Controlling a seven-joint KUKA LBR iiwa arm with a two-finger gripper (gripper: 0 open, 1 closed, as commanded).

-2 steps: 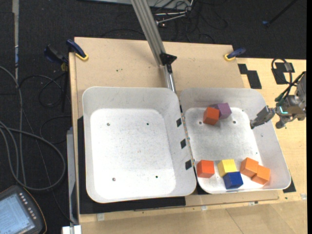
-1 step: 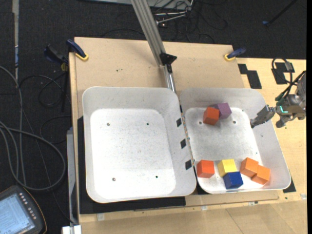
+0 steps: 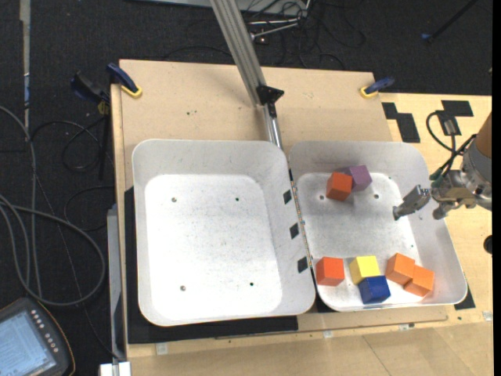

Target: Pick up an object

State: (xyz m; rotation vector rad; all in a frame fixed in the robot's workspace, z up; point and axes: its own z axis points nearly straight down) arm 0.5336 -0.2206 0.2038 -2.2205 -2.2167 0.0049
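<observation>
Blocks lie in the right bin (image 3: 438,233), none of them grasped. An orange block (image 3: 340,186) and a purple block (image 3: 360,176) touch near the bin's far side. Along the near edge sit another orange block (image 3: 329,270), a yellow block (image 3: 364,268), a blue block (image 3: 375,289) touching the yellow one, and an orange pair (image 3: 411,273) packed together in the near right corner. The left bin (image 3: 149,210) sits beside it on the table (image 3: 329,92).

The claw (image 3: 423,200) hangs over the right side of the right bin, well apart from every block, its two fingers spread and holding nothing.

Judging from this, the main risk is a grab at bare floor, since no block lies under the fingers. A reach toward the near row could go wrong too: the blocks there crowd one another and the bin wall, so a finger may land on top of a neighbour or shove the pile aside instead of straddling one piece. The touching orange and purple blocks pose the same trouble
</observation>
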